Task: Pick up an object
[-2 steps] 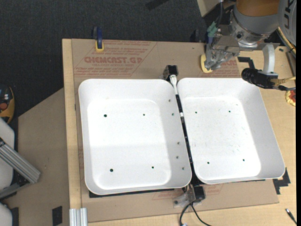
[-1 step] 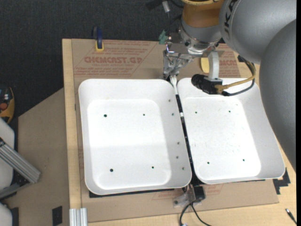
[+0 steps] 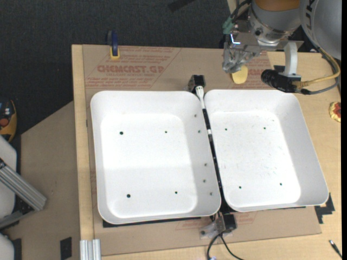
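1. Camera view: the gripper (image 3: 235,65) hung above the bench beyond the far edge of the right bin (image 3: 303,145), its fingers pinching a small pale yellow lump (image 3: 239,75).
2. The lump looked rounded and soft-edged, poking out below the fingertips, over the brown board (image 3: 146,66) rather than either bin.
3. The left bin (image 3: 103,161) lay alongside.

Brown bench (image 3: 135,72) bearing 2 bins (image 3: 146,156)

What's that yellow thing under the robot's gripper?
A small pale yellow object sits just below the gripper, above the board beyond the right bin. The gripper covers its top, so its full shape stays hidden.
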Robot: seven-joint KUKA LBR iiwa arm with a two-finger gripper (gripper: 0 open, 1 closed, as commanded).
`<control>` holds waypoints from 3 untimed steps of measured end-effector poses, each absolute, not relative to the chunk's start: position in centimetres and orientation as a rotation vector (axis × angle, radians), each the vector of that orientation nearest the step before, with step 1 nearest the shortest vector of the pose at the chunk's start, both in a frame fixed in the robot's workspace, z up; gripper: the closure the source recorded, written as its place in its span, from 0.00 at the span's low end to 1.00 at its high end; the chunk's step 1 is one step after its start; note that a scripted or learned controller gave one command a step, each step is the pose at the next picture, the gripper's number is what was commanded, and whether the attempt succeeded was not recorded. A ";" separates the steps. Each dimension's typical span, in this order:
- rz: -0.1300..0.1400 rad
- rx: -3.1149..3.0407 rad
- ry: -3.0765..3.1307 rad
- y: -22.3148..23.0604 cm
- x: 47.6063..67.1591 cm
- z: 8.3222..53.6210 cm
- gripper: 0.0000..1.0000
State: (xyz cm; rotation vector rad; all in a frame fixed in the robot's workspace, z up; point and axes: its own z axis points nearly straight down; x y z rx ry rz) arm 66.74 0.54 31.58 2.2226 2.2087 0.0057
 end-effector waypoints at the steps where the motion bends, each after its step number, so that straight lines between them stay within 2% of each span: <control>1: 0.006 2.219 2.218 0.7 66.7 33.6 1.00; 2: -0.009 2.223 2.230 3.7 66.5 26.0 1.00; 3: 0.008 2.216 2.221 4.7 65.2 30.6 1.00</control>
